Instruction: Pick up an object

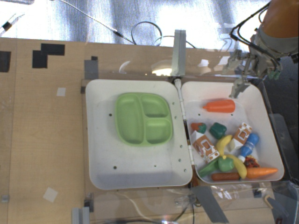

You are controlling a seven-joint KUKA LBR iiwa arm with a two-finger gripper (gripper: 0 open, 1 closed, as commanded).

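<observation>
Two shallow white bins are seen side by side on the wooden bench point(42, 139). In the left bin point(100, 171) a green divided plate point(143, 118) is laid flat, near the middle and slightly toward the far side. The right bin point(261, 106) is crowded along its near half with toy food: an orange carrot point(219, 106) is set apart toward the far wall, lying crosswise; below it a small red piece with a green top point(198, 127) and a dark green block point(217, 130) are found, then a brown-and-white carton point(204, 147) and a second carton point(242, 134) just beside a blue-and-white bottle point(248, 145). A yellow banana point(232, 155) is draped across a bright green pepper point(226, 164), with a red sausage point(225, 176) and a second carrot point(260, 172) lying along the near wall. These pieces are packed touching or overlapping one another, so the near corner is obstructed from most sides; the far carrot is the one item with bare bin floor around it.

The gripper point(239, 88) is held over the far edge of the right bin, hung below the grey wrist and its orange band point(280, 10). One slim finger point(240, 86) is seen pointing down toward the bin floor; how widely the fingers are parted cannot be told, and nothing is seen between them. The far carrot lies just beside the fingertip, below and to the left of it in the view, apart from it. A black cable point(147, 31) is looped on the surface beyond the bins.
</observation>
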